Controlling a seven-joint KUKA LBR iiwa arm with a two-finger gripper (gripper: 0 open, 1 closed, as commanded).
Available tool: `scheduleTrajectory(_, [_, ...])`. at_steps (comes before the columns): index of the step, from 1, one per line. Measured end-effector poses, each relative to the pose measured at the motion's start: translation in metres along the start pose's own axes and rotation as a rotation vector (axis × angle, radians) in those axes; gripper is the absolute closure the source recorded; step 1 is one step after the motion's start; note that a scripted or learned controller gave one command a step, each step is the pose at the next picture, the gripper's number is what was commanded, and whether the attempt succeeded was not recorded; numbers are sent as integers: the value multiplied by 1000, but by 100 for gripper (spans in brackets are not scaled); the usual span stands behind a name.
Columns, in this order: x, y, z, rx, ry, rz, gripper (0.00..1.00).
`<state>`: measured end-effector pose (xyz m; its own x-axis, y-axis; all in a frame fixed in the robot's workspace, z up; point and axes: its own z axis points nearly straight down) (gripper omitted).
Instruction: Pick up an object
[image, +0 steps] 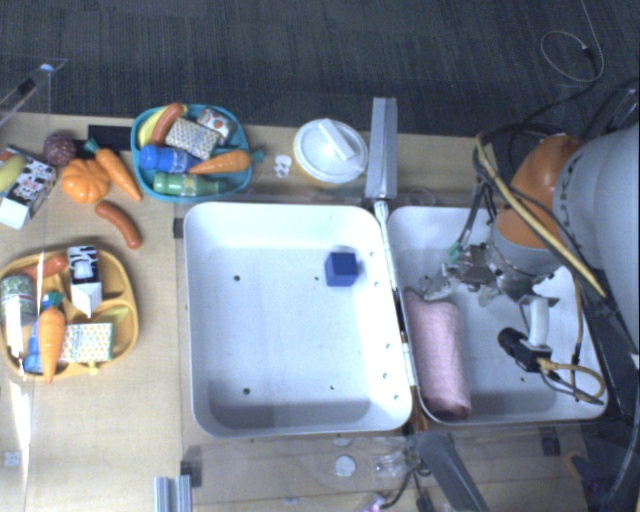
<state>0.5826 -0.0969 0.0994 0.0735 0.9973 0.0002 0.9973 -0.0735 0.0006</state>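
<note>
Two white bins (290, 225), wooden bench (150, 420), dark carpet (300, 50)

A pale wooden bench (140, 420) meets dark grey carpeted floor (300, 50) along its far edge, under even light.

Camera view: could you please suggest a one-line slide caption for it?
KUKA arm over the right bin beside a pink roll; blue cube in the left bin.
</note>
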Motion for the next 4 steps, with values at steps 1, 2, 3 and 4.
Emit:
scheduleTrajectory(1, [-19, -33, 9, -16, -4, -415, 0])
scheduleTrajectory(2, [-16, -65, -70, -5, -1, -465, 0])
scheduleTrajectory(3, [-10, -88, -88, -2, 0, -576, 0])
scheduleTrajectory(4, [-41, -92, -167, -5, -2, -414, 0])
